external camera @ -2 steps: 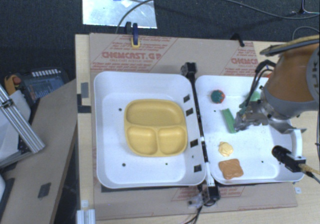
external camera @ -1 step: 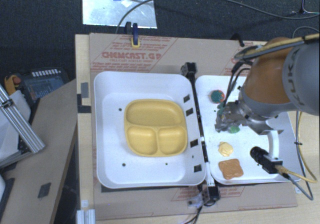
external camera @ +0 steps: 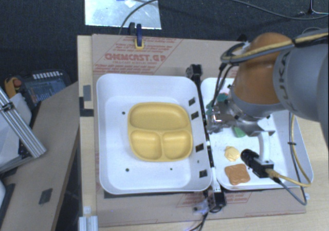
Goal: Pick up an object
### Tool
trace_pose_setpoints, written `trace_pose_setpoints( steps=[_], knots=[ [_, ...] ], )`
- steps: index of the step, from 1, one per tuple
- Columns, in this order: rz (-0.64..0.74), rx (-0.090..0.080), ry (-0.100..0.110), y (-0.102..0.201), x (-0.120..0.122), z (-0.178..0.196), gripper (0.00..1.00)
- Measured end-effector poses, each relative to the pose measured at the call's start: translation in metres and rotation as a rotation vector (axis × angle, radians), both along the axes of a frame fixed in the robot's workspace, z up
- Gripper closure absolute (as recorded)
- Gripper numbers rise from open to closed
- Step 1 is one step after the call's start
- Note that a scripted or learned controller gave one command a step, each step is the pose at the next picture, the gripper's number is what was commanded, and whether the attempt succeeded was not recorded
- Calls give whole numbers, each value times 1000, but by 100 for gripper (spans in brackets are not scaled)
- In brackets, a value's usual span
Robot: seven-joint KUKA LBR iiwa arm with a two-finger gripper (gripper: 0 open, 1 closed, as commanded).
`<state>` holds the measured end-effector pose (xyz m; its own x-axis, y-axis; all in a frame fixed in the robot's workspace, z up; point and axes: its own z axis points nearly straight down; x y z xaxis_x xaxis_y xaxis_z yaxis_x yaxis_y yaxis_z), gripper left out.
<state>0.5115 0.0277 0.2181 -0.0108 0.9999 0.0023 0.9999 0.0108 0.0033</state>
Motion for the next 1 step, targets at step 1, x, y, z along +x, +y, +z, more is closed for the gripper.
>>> trace_pose_setpoints(
  steps=[1],
  knots=[
    [0,0,3,54,-1,-7,100]
  ],
)
